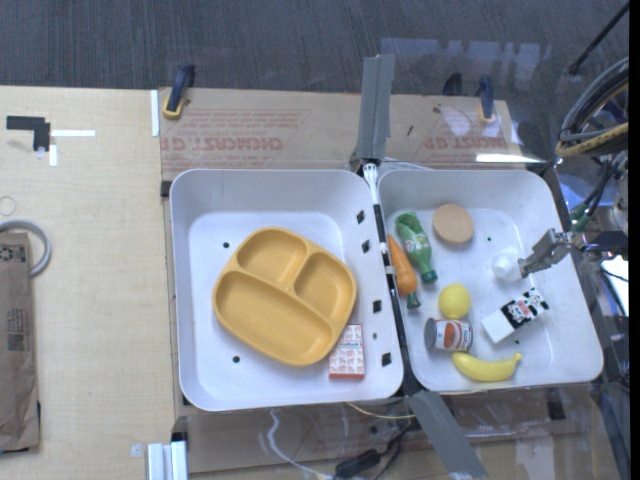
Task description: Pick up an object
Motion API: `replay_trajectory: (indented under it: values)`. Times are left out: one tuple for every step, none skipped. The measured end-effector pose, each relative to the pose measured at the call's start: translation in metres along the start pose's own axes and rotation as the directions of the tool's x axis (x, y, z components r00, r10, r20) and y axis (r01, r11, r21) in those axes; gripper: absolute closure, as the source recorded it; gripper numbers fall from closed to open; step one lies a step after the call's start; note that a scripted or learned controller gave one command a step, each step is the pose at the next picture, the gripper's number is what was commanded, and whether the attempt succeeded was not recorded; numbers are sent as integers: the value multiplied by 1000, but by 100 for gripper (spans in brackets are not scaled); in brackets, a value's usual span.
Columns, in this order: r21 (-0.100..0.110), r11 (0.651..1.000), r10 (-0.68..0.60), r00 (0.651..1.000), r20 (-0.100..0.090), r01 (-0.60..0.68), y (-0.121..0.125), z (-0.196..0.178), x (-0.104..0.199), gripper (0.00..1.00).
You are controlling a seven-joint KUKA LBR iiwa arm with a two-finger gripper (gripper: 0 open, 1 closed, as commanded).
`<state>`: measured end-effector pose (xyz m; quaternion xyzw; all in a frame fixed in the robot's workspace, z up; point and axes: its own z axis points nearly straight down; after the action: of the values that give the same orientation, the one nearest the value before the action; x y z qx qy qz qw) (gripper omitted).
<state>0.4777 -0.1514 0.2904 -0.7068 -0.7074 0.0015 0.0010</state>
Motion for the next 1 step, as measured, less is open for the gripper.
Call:
replay_trajectory:
  values:
    - [1, 946, 326, 946, 0, -326, 0, 29, -70, 0]
